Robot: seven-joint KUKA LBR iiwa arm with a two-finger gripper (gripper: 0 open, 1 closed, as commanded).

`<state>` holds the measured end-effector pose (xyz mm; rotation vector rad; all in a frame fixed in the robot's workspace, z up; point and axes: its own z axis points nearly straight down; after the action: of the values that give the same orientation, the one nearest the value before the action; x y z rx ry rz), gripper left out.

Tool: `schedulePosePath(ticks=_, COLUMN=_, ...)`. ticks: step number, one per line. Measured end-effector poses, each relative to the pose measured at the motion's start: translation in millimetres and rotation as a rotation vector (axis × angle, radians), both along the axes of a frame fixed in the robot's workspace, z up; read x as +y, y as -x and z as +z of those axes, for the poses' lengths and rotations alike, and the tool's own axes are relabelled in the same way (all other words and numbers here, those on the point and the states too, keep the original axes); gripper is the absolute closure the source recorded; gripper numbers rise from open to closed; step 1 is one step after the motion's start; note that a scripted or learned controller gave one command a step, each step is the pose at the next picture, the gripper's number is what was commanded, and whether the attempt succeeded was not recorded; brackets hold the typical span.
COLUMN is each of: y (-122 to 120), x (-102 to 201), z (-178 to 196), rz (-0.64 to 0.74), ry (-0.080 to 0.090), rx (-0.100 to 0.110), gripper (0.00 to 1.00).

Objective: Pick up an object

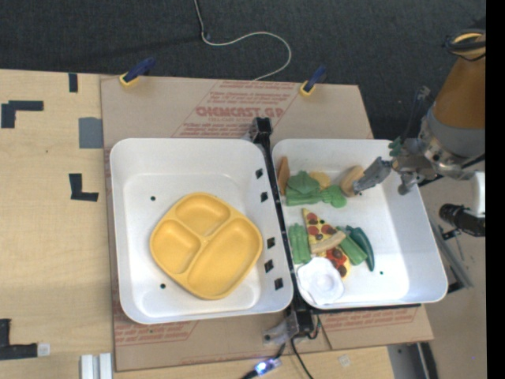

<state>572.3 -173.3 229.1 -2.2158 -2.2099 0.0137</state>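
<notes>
Nothing is lifted yet: gripper (379,174) is hung over the right bin (410,243) near the pizza slice (323,235), finger state unclear.

the arm (461,93) is cut off by the right edge. the toy food pile (323,227) overlaps itself, so several pieces are partly hidden. the gripper (371,178) looks blurred.
</notes>
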Motion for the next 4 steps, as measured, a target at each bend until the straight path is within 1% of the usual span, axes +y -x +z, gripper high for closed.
schedulePosePath(ticks=1, y=-3, x=0, z=8, rz=0.004, ry=0.002, rx=-0.013, gripper=0.0)
schedulePosePath(ticks=2, y=0, x=-1, z=-57, rz=0.003, ry=0.002, rx=-0.008, gripper=0.0)
schedulePosePath(ticks=3, y=5, x=-8, z=-118, rz=0.003, ry=0.002, rx=-0.007, gripper=0.0)
schedulePosePath(ticks=4, y=5, x=-7, z=-146, rz=0.004, ry=0.004, rx=-0.014, gripper=0.0)
